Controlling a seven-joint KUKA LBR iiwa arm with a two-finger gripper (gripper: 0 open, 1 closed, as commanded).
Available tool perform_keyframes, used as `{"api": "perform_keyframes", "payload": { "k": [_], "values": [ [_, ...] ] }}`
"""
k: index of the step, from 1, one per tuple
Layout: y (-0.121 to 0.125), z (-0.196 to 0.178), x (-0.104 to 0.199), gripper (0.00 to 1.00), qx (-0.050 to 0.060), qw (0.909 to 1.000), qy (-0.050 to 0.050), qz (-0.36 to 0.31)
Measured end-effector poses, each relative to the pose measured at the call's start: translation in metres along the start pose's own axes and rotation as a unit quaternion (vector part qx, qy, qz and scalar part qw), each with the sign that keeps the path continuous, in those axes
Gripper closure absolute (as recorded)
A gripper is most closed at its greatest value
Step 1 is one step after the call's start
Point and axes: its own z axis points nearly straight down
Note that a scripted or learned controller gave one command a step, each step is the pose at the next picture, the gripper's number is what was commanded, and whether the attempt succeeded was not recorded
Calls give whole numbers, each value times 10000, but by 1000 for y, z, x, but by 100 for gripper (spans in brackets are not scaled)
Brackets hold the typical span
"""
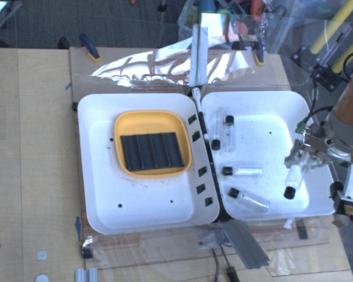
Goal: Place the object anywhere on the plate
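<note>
A yellow plate [125, 126] sits in the left bin [100, 204] with a dark grey ridged block [152, 151] lying on it. Several clear vials with black caps lie in the right bin [265, 107]: one upright near the divider [229, 128], one flat in the middle [242, 171], one lower down [247, 199]. My gripper [300, 162] hangs over the right side of this bin. Another vial [292, 183], black cap downward, is directly beneath it, its upper end meeting the gripper. Whether that vial is held or rests on the bin floor is unclear.
A row of small black tabs [201, 172] runs along the divider between the bins. Crumpled foil [165, 66] lies behind the bins. A clear box of cluttered items [241, 4] stands at the back. Cables and arm hardware [341, 157] crowd the right edge.
</note>
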Motion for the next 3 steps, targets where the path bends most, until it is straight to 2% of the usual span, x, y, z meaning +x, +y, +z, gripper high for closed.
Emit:
{"api": "perform_keyframes", "payload": {
  "k": [1, 2, 3],
  "values": [
    [-13, 72, -19, 100, -44, 9951, 13, -986],
    [-15, 74, -20, 0, -9, 9951, 5, -985],
    [-2, 15, -52, 0, -30, 9381, -6, -3463]
  ]
}}
